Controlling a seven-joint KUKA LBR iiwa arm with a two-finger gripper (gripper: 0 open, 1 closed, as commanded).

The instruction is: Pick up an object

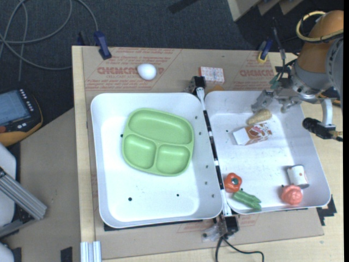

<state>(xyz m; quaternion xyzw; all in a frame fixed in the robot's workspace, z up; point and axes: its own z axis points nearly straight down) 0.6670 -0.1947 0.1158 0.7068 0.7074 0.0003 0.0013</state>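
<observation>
My gripper (275, 101) hangs over the far part of the right bin (311, 146), its fingers spread open and nothing between them. Just below and left of it lies a tan bread-like piece (260, 115). A small red-and-white packet (252, 134) lies in front of that piece. Near the bin's front are an orange-red pepper (233, 182), a green pod (247, 200), a red round fruit (292, 194) and a small white can (296, 174).
The left bin (109, 162) holds a green divided plate (158, 141). Behind the bins, on the cardboard, lie a white egg-shaped ball (146, 71) and a small patterned box (212, 74). Blue clamps (101, 44) grip the board's far edge.
</observation>
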